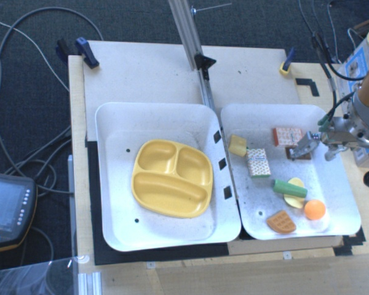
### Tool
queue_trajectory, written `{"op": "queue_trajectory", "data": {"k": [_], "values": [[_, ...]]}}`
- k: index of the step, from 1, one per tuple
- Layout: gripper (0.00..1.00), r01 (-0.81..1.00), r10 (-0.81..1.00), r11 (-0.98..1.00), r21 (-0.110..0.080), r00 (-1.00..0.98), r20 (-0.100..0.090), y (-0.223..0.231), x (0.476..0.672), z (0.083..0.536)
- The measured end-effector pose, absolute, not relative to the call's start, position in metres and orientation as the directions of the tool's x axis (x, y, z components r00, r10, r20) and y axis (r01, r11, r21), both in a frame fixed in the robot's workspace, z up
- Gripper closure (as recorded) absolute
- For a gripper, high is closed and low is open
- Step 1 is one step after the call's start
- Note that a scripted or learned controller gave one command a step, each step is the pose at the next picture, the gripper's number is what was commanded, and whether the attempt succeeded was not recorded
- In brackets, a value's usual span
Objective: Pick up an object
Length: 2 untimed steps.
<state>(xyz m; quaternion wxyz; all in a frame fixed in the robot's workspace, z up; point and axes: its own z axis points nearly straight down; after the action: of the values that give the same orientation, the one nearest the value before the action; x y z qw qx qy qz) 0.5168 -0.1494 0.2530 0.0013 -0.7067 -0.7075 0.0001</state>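
Pincer [315, 147]: low over the right bin [350, 192], near its right wall; fingers spread, gripping nothing.
Red box [287, 136]: just left of the pincer, perhaps touching one fingertip.
Green stick [289, 187]: below, apart.
Orange ball [315, 209]: near bin's front corner.

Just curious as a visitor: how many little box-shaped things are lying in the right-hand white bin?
2. A red-and-white patterned box lies near the far side, beside the robot's hand; a green-dotted white box lies nearer the middle. The hand may hide more.
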Motion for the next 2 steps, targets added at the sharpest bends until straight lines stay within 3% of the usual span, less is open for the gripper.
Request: {"op": "queue_trajectory", "data": {"k": [1, 2], "values": [[0.0, 1.0, 1.0, 0.001, -0.001, -0.001, 0.001, -0.149, 0.517, 0.253], [0.0, 1.0, 1.0, -0.001, -0.007, 0.001, 0.002, -0.159, 0.512, 0.2]]}}
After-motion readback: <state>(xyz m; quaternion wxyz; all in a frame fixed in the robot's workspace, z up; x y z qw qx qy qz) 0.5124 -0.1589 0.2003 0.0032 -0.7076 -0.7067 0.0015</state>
